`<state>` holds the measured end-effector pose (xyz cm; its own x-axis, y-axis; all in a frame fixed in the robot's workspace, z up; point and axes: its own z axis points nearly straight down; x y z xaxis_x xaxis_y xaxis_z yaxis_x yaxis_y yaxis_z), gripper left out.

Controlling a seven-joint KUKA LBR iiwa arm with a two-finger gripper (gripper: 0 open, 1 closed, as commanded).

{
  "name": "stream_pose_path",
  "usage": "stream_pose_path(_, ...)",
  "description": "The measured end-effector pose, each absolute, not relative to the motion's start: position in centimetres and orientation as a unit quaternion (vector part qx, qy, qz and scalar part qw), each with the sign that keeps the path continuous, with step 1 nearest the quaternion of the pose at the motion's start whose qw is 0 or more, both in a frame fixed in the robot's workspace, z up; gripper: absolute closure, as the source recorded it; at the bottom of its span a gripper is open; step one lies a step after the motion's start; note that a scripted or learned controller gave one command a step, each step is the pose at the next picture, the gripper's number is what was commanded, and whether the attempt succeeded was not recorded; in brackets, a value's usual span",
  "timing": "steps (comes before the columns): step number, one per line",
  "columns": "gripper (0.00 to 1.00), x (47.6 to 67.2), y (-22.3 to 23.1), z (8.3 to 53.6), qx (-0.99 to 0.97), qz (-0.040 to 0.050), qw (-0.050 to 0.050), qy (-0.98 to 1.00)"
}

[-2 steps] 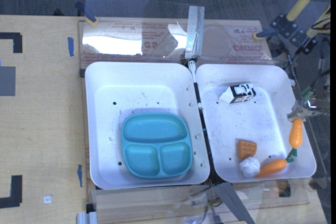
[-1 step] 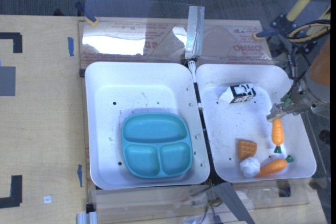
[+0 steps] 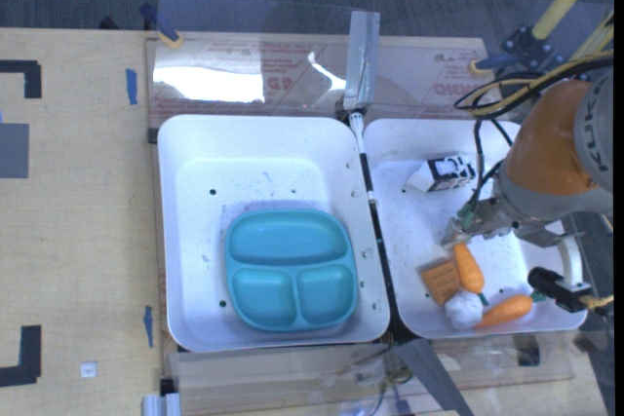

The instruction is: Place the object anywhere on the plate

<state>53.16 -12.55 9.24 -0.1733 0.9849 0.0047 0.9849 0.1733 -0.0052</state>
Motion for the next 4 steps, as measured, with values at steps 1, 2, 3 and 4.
stream_pose_path(1, 1.0, 53.3, -12.8, 10.5, -0.645, -0.0007, -0.001, -0.765)
stream_pose_path(2, 1.0, 54.7, -2.7, 18.8, -0.624, -0.0037, -0.002, -0.781)
stream_pose_path(3, 1.0, 54.1, -0.5, 19.0, -0.637, -0.0004, -0.001, -0.771)
stream_pose_path(4, 1.0, 63.0, 3.0, 18.4, -0.615, -0.0001, 0.0, -0.789)
